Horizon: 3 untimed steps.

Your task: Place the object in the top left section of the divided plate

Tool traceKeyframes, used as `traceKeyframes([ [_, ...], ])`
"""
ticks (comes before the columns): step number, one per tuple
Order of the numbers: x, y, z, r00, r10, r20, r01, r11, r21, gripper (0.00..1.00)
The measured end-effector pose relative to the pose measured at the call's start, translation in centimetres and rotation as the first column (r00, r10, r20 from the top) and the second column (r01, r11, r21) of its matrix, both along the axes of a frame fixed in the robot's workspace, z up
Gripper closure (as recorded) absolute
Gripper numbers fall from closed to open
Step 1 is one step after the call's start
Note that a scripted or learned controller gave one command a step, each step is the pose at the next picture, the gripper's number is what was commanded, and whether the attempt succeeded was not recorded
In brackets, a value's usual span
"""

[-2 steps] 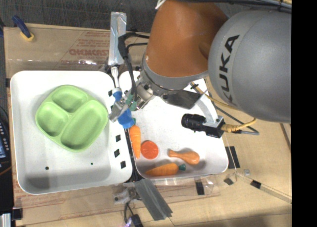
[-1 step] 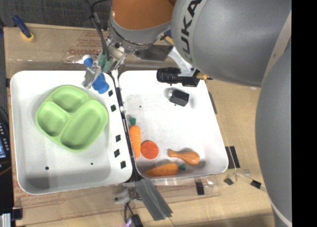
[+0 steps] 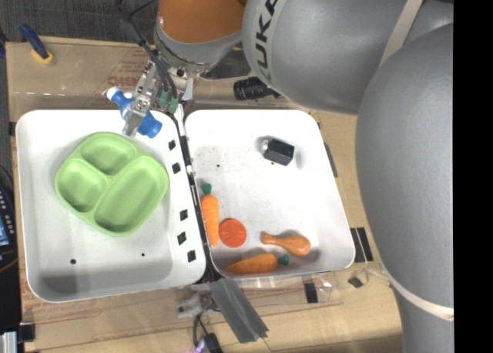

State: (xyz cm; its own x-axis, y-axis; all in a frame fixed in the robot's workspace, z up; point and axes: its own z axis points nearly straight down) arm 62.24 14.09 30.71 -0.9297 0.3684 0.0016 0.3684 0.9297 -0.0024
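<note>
Item: blue object [image 3: 146,122] clamped in our tool [image 3: 140,120]; we should lower squarely over green divided plate [image 3: 113,182], top-left section.

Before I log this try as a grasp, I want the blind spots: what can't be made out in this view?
- Gripper and blue object: too small and blurred to tell if it is gripped or just overlapped.
- Small black object in the right bin: too small to identify.
- Bench behind the bins: covered by the arm.
</note>
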Motion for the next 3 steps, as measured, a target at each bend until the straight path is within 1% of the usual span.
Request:
traceKeyframes([
  [1, -1.7, -6.1, -6.0, 0.954, 0.301, 0.0, -0.301, 0.954, 0.001, 1.0],
  [2, -1.3, -2.7, -15.7, 1.0, -0.029, -0.002, 0.029, 1.0, 0.0, 1.0],
  [3, -1.9, -2.7, -8.8, 0.909, 0.416, 0.005, -0.416, 0.909, 0.0, 1.0],
])
